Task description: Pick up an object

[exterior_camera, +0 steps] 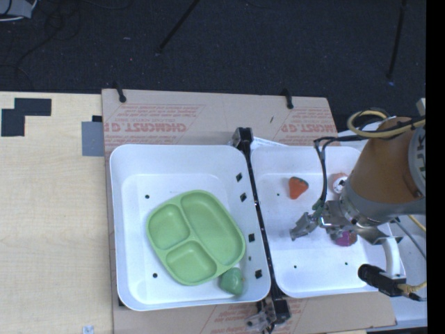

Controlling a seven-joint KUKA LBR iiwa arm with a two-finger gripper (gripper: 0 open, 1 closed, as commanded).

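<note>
At the near edge of the left shallow white plastic bin (pixel 132 179), a small rounded pale green object (pixel 232 281) sits close to the bin's near right corner, touching the rim of a light green plastic divided plate (pixel 195 236). The plate has three compartments, lies flat and is turned at an angle on the bin floor.

In the right white bin (pixel 313 284), the grey two-finger gripper (pixel 304 226) hangs low over the floor near the middle, pointing towards the divider between the bins. Whether it is open or closed cannot be told, as the tips blur into one dark grey shape, and nothing can be seen between them. Just behind the gripper, under the wrist, a small pink-purple rounded object (pixel 343 238) lies on the bin floor, partly covered by the arm. The arm's orange band (pixel 381 165) rises above it at the right.

Farther back in the same bin, a small orange-red wedge-shaped object (pixel 298 187) rests apart from the gripper. Beyond both bins lies a flat brown cardboard sheet (pixel 208 117) with red printing.
</note>
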